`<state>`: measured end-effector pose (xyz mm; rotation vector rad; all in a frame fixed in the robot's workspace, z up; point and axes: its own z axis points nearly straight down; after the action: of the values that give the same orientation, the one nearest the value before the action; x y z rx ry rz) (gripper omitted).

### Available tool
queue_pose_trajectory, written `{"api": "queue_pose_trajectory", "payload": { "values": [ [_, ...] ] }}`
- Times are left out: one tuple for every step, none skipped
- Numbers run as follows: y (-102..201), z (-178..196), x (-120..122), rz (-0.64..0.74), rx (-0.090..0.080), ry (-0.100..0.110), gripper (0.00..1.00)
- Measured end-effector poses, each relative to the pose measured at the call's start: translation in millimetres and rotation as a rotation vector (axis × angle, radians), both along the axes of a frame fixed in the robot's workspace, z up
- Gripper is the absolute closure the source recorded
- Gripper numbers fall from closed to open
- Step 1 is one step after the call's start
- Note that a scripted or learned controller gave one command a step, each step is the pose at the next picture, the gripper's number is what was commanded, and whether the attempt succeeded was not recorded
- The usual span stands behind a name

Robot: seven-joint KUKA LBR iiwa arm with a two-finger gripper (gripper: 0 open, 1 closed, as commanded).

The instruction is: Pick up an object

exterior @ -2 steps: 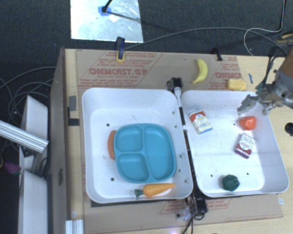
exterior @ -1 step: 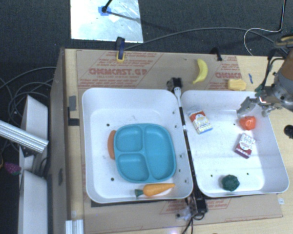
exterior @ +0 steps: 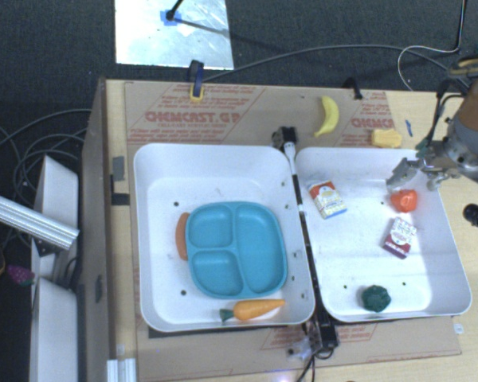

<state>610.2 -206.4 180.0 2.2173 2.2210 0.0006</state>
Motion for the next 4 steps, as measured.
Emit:
{"api": "queue_pose_trajectory", "payload": {
  "values": [
    [0, 0, 0, 0.000, 0.000, 0.000, 0.00],
    [0, 0, 0, 0.000, 0.000, 0.000, 0.00],
    [0, 0, 0, 0.000, 0.000, 0.000, 0.00],
    [0, -21, 17, 0.003, 0.000, 0.000, 0.00]
  ]
}}
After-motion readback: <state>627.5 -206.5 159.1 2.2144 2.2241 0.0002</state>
